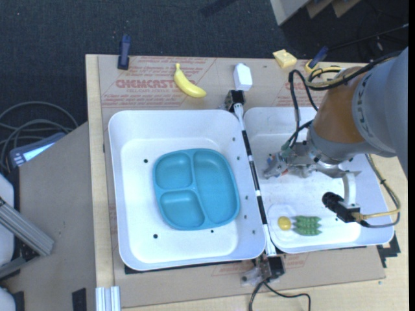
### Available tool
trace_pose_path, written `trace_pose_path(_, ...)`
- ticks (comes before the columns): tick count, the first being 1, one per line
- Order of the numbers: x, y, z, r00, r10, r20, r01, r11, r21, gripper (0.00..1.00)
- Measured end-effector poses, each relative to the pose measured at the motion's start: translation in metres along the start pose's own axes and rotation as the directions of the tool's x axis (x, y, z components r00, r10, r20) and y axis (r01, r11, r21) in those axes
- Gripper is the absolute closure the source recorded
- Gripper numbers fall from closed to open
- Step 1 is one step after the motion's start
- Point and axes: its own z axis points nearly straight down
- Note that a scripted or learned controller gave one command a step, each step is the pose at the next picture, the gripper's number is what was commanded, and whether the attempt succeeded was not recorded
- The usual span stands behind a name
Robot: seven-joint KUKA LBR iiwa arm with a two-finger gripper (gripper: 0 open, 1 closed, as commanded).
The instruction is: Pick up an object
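In the right bin point(279, 123) my gripper point(277, 165) hangs low near the bin's left wall, below the grey arm and its orange band. A small yellow ball point(284, 223) and a green ridged toy point(307, 225) lie side by side at the bin's near edge, well below the gripper and apart from it. I see nothing between the fingers. The left bin point(130, 135) holds a blue divided plate point(194, 188) at its middle.
A yellow banana point(187, 83), a white block point(243, 76), a yellow piece point(284, 58) and a blue clip point(124, 50) lie on the bench behind the bins. A black cable connector point(337, 206) hangs from the wrist over the right bin.
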Motion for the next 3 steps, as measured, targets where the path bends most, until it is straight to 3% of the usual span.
trace_pose_path(1, 0.001, 0.042, 0.0, 1.0, 0.0, 0.0, 0.0, 1.0, 0.001, 0.0)
trace_pose_path(2, 0.001, 0.042, -0.01, 1.0, -0.001, 0.001, 0.001, 1.0, -0.001, 1.0)
trace_pose_path(3, 0.041, 0.004, -0.101, 1.0, -0.001, 0.0, 0.001, 1.0, -0.001, 1.0)
